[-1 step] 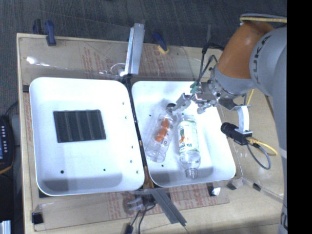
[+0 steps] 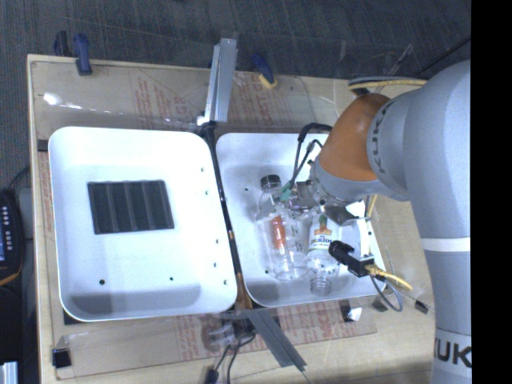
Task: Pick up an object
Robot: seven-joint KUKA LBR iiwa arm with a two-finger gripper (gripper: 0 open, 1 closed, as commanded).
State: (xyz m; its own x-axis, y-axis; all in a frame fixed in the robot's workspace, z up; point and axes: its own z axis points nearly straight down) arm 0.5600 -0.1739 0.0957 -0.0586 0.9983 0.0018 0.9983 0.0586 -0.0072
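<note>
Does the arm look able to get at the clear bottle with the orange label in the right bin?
Probably yes: the gripper hangs right beside the orange-label bottle, nothing covering it, though other clear bottles crowd it closely.

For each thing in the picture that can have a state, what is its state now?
Left bin: holds a dark ribbed tray, lying flat.
Right bin: holds clear plastic bottles, lying on their sides, close together.
Arm: reaching over the right bin, above the bottles.
</note>
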